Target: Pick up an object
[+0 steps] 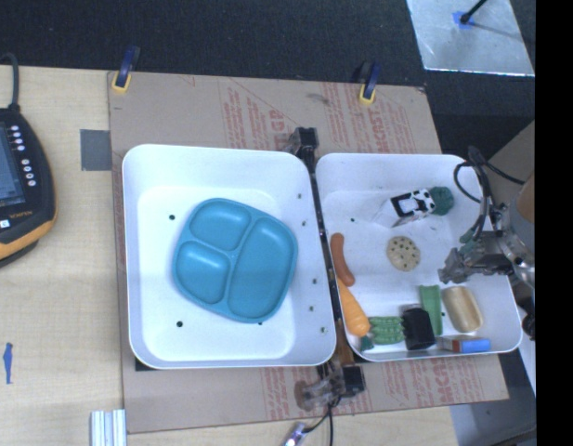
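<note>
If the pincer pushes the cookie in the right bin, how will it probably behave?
The cookie looks flat and round, lying alone on the bin floor, so it would likely slide, not roll. It seems small, so probably light. Being so low, it may be hard to get fingers under; an edge grasp seems more promising.

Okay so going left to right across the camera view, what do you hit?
Handheld control pendant → blue divided plate in the left bin → sausage → cookie → bread roll → gripper.
</note>
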Controlling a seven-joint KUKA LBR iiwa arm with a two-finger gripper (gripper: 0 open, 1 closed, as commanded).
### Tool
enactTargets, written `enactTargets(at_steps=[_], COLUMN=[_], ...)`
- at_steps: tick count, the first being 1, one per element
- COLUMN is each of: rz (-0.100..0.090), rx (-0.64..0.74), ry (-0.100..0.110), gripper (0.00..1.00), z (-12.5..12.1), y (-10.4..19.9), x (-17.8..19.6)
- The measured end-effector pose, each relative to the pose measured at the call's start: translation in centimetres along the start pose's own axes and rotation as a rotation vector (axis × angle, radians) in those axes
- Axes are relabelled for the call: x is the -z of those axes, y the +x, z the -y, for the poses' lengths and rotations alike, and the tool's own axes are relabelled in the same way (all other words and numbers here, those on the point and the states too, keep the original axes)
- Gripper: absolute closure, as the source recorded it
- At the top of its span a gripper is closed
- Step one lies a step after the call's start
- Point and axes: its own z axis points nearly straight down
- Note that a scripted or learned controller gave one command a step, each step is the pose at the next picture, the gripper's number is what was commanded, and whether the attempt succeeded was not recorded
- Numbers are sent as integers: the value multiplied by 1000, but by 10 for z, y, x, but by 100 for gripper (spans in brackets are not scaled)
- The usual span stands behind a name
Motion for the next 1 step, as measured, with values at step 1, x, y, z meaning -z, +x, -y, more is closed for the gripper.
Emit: enactTargets(at_steps=[1], rz=[0], rx=[1], ry=[1], gripper=[0], z=[0], y=[0], x=[-1])
